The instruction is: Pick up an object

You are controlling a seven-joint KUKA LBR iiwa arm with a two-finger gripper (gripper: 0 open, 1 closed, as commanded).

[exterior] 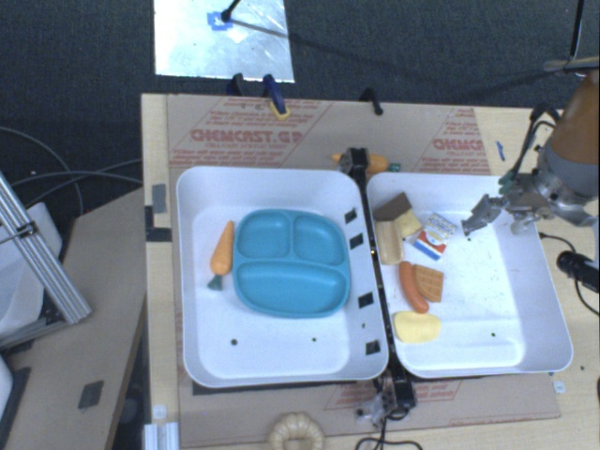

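Observation:
The right bin (525, 345) holds a cluster of toy foods along its left side: a brown block (392, 206), a pale yellow piece (407, 226), a red and white packet (431, 245), a red sausage (412, 287), a waffle piece (429, 281) and a yellow lump (416, 326). My gripper (480, 216) hangs over the upper middle of the right bin, just right of the packet, at the end of the arm coming in from the right. Nothing shows between its fingers.
The left bin (202, 345) carries a blue divided plate (289, 262) and an orange carrot (221, 251) to its left. A small orange item (375, 164) lies behind the bins. A shiny sheet (223, 24) lies at the back; a metal frame (28, 251) stands at left.

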